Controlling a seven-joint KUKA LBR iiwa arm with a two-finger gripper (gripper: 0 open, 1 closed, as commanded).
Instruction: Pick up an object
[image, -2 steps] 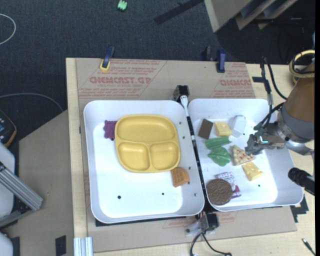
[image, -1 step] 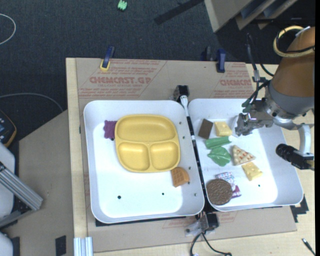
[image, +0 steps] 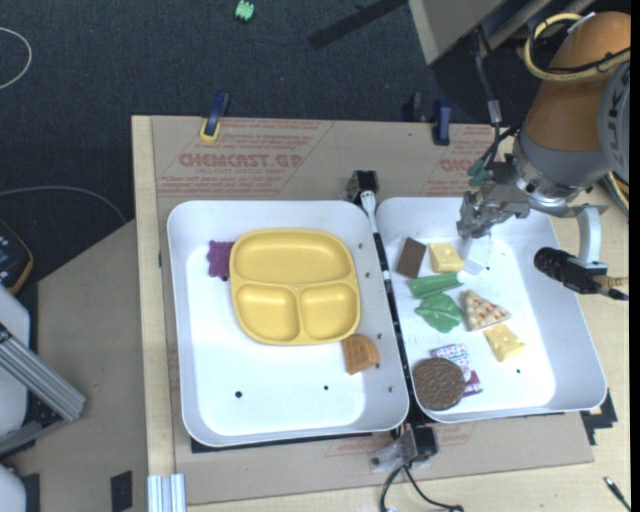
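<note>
My gripper (image: 477, 228) hangs over the back of the right bin (image: 560, 370), just right of and above a pale yellow cheese block (image: 444, 257). Nothing shows between its fingers. Close by lie a brown chocolate piece (image: 410, 257), green pea pods (image: 436, 300), a pizza slice (image: 484, 311), a yellow cheese wedge (image: 505, 342), a round brown cookie (image: 438, 382) and a purple-and-white wrapper (image: 455, 357).
The left bin (image: 200, 380) holds a yellow divided plate (image: 295, 284), a purple item (image: 218, 258) at its left edge and a brown bread piece (image: 360, 353) near its front right. A black fitting (image: 570, 268) juts over the right bin's right side.
</note>
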